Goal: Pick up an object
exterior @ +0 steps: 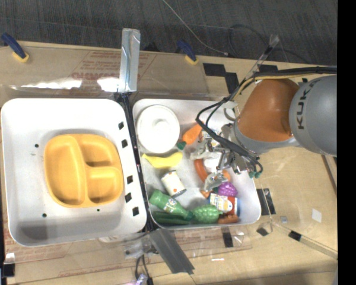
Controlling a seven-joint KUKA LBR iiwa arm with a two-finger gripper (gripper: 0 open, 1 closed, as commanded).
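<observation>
Bins are sitting side by side on the bench as I am watching from the overhead camera. I am seeing the left bin (24, 123) holding a yellow divided tray (83, 170), and the right bin (249, 209) crowded with small toy foods. The arm (311, 114) is reaching in from the right, and its gripper (216, 162) is hanging low over the middle of the right bin, tangled visually with cables, so I cannot tell how it is set.

I am treating the orange sausage-shaped piece (200, 168) as the likeliest target, since it is lying just beside the gripper, near the bin's centre. Its long axis is running roughly up and down in the view, tilting slightly, with one end pointing toward the white bowl (158, 127) and the other toward the purple grapes (226, 190). Part of it is hidden under the gripper, so I am judging its length loosely.

To do this step well, I am thinking the gripper should be closing across the short width of the piece, not along its length, and coming straight down so it is not nudging the white carton (173, 184) or the green bottle (164, 202) lying nearby. I am also judging that crowding is the main risk: neighbours are lying close enough that a slanted approach could pinch two things at once.
</observation>
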